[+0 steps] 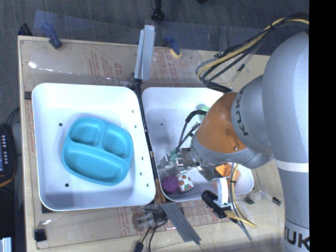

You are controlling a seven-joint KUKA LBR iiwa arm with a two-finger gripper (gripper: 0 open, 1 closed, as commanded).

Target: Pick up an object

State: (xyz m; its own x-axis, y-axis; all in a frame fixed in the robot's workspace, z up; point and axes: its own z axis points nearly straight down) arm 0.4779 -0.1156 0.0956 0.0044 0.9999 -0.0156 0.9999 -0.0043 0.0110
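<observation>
I am low in the right bin (pixel 157 109), my gripper (pixel 176 161) down near its front left corner, and from above my own wrist hides the jaws: I cannot tell how far apart they stand or whether anything sits between them.

Just beside me lie the candidates: a small purple object (pixel 169 184), rounded, touching a small white printed box (pixel 185 182) at its right. An orange object (pixel 226 169) peeks out from under my wrist, mostly hidden.

I judge the box light and stiff, with flat faces that should take a pinch across its narrow sides without slipping. The purple thing looks smooth and rounded, likelier to squirt out; I would close across its middle. Both crowd the bin wall, so a jaw may catch the rim.

The blue divided tray (pixel 97 150) lies in the left bin (pixel 47 98).
</observation>
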